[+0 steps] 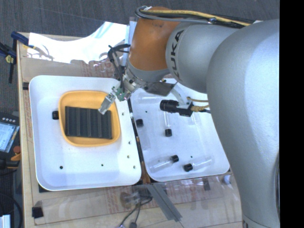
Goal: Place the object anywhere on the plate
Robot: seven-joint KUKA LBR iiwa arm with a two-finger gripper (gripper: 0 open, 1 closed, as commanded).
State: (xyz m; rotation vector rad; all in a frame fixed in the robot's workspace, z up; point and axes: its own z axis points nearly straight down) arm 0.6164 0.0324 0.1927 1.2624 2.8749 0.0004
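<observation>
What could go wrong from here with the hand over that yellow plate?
1. The hand hangs over the upper right rim of the yellow plate, so a release here might land on the rim and slide off.
2. The dark ribbed insert fills the plate's middle; a small item could rest unevenly on it.
3. The tubes lie in the right bin, beside the arm's likely path.

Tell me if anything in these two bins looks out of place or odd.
Nothing looks spilled or damaged. The yellow plate sits flat in the left bin with a dark ribbed block on it. In the right bin, several clear tubes with black caps lie scattered at different angles.
</observation>
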